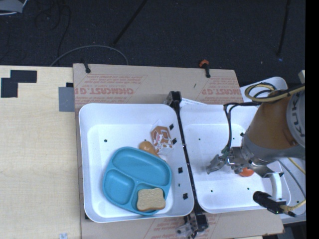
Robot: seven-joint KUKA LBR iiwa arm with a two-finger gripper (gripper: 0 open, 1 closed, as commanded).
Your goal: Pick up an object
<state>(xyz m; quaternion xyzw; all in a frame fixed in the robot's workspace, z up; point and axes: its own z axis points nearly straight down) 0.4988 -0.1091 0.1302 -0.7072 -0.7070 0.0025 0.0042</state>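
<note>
**A:** Where is the claw?

**B:** The claw (215,166) hangs over the right bin (219,133), left of the middle of its floor. It points toward that bin's left edge. I cannot tell whether it is open or closed.

**A:** And going from the left, what lies there?

**B:** First comes the pale wooden bench (35,148), then a cardboard sheet (149,86) under both bins. The left bin (99,133) holds everything there is to pick up. A blue divided plate (129,171) fills its lower half, reaching close to the bin's lower edge. A slice of bread (150,199) sits in the plate's lower right compartment. A small orange ball (146,147) is at the plate's upper rim, though I cannot tell if it touches. Just beside the ball, toward the bin's right edge, lies a clear packet (161,136) with something brown inside.

**A:** And further right?

**B:** In the right bin, behind the claw, the grey arm (271,128) comes in over the bin's right edge. A small orange-red thing (245,173) shows just under the wrist. I cannot tell what it is.
</note>
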